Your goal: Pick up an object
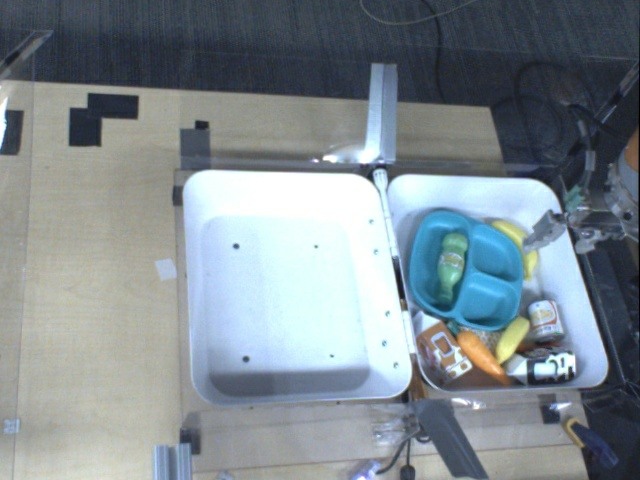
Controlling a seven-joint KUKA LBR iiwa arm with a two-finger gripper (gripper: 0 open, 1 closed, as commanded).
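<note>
The right bin (pixel 570 278) holds several objects. A blue divided tray (pixel 480 278) lies in its middle with a green bottle (pixel 452 260) in the left compartment. One yellow banana (pixel 510 233) rests at the tray's upper right and another (pixel 512 339) lies below the tray. An orange carrot (pixel 482 356), a brown box (pixel 443 352), a small can (pixel 544 319) and a black bottle (pixel 545 369) lie along the front. My gripper (pixel 548 228) hovers at the bin's upper right, just right of the upper banana, with nothing seen in it.
The left bin (pixel 200 298) stands beside the right one, split from it by a metal post (pixel 382 118). The arm (pixel 605 203) and its cables crowd the right edge. The wooden bench (pixel 90 298) stretches to the left.
</note>
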